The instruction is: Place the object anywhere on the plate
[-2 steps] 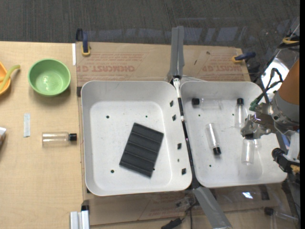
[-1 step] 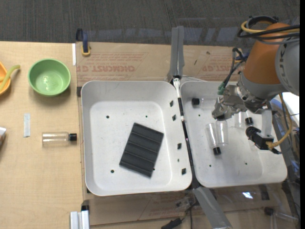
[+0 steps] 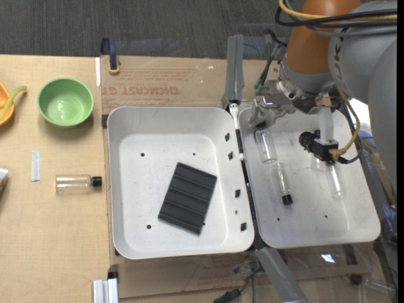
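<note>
A dark ribbed rectangular plate (image 3: 187, 197) lies tilted on the floor of the left bin (image 3: 126, 232). In the right bin (image 3: 360, 226) lies a slender clear tube with a black tip (image 3: 283, 183), pointing toward the bin's front. My gripper (image 3: 298, 163) hangs over the right bin, open. One clear finger (image 3: 264, 146) is left of the tube and the other sits further right. The tube sits on the bin floor in the gap, nearer the left finger, and nothing is held. The arm's orange band (image 3: 315, 24) is above the bin's back edge.
On the wooden bench left of the bins stand a green bowl (image 3: 65, 102), a small clear bottle with a black cap (image 3: 77, 182) and a short white strip (image 3: 35, 166). An orange item (image 3: 4, 105) pokes in at the far left. Cardboard (image 3: 164, 84) lies behind the left bin.
</note>
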`<action>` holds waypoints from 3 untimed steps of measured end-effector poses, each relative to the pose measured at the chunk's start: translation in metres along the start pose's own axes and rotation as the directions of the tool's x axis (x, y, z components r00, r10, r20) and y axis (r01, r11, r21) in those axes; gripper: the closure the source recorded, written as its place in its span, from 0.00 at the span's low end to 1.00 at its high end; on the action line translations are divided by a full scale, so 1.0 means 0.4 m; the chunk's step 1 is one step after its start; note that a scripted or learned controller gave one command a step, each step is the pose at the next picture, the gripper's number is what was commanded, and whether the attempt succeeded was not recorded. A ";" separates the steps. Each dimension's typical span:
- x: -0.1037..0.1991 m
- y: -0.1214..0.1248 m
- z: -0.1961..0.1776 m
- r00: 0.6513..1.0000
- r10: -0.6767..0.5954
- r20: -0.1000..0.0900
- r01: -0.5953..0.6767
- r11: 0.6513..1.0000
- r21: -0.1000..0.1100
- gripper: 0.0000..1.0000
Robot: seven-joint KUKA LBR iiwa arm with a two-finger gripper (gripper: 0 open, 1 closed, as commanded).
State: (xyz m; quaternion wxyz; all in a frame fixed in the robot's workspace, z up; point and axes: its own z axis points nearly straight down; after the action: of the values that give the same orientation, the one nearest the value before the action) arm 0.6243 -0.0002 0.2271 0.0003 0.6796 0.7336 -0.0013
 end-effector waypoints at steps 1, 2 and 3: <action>0.148 0.097 0.092 1.000 -0.019 0.000 0.019 1.000 0.001 1.00; 0.148 0.097 0.092 1.000 -0.019 0.001 0.019 1.000 0.001 0.00; 0.037 0.091 0.017 0.983 -0.185 0.001 0.185 0.983 -0.003 0.00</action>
State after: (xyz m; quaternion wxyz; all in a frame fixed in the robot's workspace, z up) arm 0.6592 0.0174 0.2202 0.0013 0.6083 0.7937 -0.0005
